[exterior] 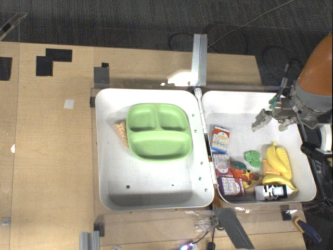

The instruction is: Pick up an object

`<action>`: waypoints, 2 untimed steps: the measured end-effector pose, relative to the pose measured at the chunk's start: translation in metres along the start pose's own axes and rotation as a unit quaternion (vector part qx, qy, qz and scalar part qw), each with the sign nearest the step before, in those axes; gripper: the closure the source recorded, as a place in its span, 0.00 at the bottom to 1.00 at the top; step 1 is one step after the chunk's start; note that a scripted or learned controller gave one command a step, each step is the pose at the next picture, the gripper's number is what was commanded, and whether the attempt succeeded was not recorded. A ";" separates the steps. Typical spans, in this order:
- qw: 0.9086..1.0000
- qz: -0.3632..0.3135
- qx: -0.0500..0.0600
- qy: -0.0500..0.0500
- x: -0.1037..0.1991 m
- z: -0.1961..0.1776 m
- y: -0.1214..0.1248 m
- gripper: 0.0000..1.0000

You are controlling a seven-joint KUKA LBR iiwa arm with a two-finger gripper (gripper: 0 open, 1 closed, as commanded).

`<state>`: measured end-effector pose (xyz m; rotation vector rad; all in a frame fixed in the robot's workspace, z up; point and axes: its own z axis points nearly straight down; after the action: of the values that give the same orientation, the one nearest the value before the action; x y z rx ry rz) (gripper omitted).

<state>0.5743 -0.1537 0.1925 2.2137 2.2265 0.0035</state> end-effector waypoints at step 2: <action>0.981 -0.194 -0.002 -0.001 -0.020 0.103 0.061 0.00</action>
<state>0.6360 -0.1737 0.0902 1.7381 2.6087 0.0060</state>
